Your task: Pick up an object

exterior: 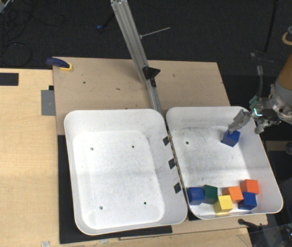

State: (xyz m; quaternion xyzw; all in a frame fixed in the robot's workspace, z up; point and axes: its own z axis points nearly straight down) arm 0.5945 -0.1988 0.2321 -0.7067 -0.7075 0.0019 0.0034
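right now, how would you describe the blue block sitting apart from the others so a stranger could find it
Start at the right-hand white bin, the one nearer the arm. Its near edge holds a cluster of coloured cubes. The small blue cube lies up near the far right corner, at the tip of the grey gripper, alone on bare white floor, unlike the clustered ones.
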